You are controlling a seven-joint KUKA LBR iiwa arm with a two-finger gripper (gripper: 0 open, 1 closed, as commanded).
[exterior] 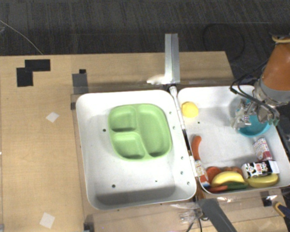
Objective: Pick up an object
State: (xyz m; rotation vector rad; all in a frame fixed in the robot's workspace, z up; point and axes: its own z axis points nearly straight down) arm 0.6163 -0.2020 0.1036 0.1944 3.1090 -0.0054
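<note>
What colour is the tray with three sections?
Light green tray, seen in the camera view.

Two shallow white bins sit side by side on the tabletop (33,162): the left bin (97,182) and the right bin (222,142). The left bin holds one thing, a green divided plate (138,131) with three compartments. The right bin holds more: one yellow ball (189,109), one teal cup-like item (251,125), one orange-red sausage-shaped piece (196,146), two yellow bananas (226,177) (263,180), one green piece (234,185), one small red-and-white can (262,149), and one black-and-white carton (259,168). A few small red bits in the lower-left corner are too cluttered to count.
</note>
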